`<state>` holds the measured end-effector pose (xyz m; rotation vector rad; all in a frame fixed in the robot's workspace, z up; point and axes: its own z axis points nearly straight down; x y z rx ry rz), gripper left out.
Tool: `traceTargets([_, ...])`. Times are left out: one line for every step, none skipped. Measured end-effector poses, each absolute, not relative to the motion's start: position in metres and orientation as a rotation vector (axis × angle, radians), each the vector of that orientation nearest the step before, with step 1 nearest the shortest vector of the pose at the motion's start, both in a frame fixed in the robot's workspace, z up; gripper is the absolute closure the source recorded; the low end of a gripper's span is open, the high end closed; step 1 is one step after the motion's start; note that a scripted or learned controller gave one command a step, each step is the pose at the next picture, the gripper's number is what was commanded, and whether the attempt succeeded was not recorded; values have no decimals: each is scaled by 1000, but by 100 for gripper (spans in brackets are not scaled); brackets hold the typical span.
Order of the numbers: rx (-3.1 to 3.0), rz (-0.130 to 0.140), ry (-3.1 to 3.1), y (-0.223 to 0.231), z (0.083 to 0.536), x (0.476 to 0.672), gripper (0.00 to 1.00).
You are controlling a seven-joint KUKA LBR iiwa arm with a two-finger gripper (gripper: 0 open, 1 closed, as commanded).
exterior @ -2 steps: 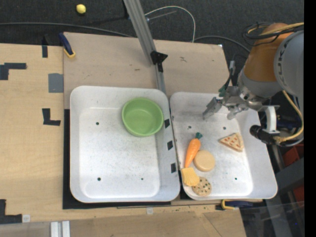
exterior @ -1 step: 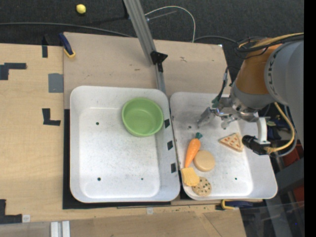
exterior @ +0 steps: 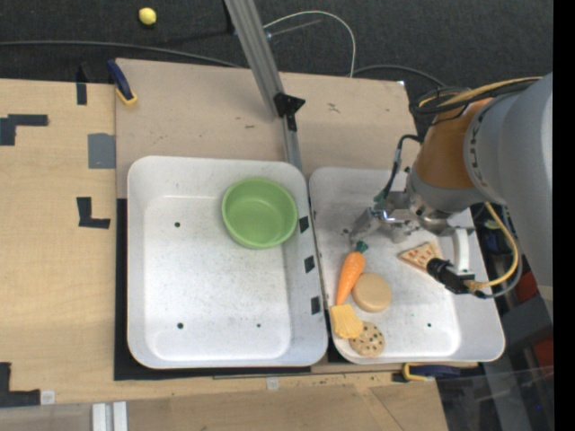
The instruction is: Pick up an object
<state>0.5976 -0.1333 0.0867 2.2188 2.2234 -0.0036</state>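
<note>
The grey arm with the orange band (exterior: 458, 155) reached in from the right and its two-finger gripper (exterior: 367, 227) hung low over the right white bin (exterior: 467, 330), but the tip was small and dark, so I could not tell how it stood. Just below it lay an orange toy carrot with a green top (exterior: 350, 275), then a round tan bun (exterior: 372, 293), a yellow block (exterior: 345, 321) and a spotted brown cookie (exterior: 368, 340). A tan cracker wedge (exterior: 418, 257) was partly hidden by the arm's parts, and a round green bowl (exterior: 260, 212) sat in the left white bin (exterior: 162, 312).
</note>
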Motion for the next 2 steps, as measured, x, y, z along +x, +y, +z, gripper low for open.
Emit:
traceTargets([2219,-2,2226,-132,98,598,100])
traceTargets([2218,3,2222,-130,141,601,100])
